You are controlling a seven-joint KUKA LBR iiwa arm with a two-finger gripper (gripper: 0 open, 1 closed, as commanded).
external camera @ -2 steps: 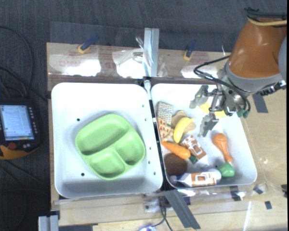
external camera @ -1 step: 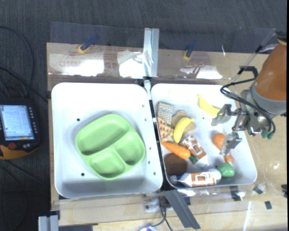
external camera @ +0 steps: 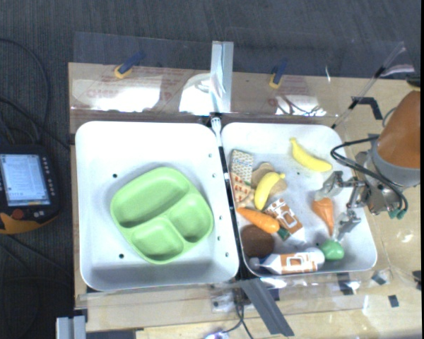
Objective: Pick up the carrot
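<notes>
Right bin (external camera: 353, 258), crowded. Two carrots present. One carrot (external camera: 324, 214) lies toward the right side, thick end far, tip pointing near, with bare white floor around most of it. A second carrot (external camera: 258, 219) lies near the bin's left wall, angled, tip to the right, touching a small brown-and-white carton (external camera: 283, 215) on its right. A yellow banana (external camera: 267, 187) sits just far of that second carrot, with a patterned cracker-like packet (external camera: 240, 168) beside it to the left. Another banana (external camera: 309, 157) lies at the far right of the bin, well apart from the first. At the near wall: a dark brown round item (external camera: 256, 241), a white bottle with an orange label (external camera: 292, 262) lying on its side, and a small green object (external camera: 332, 248) just near of the right-hand carrot's tip.

Gripper (external camera: 345, 202) hangs over the right side of the bin, fingers spread wide, one at far and one at near, both just right of the right-hand carrot; nothing between them. Orange band of the arm (external camera: 401, 140) shows at the far right, cables looping round the wrist.

Left bin (external camera: 99, 147) holds a green divided tray (external camera: 162, 212). Both bins rest on a pale wooden bench (external camera: 141, 83). A handheld control pendant (external camera: 21, 182) lies on dark carpet to the left.
</notes>
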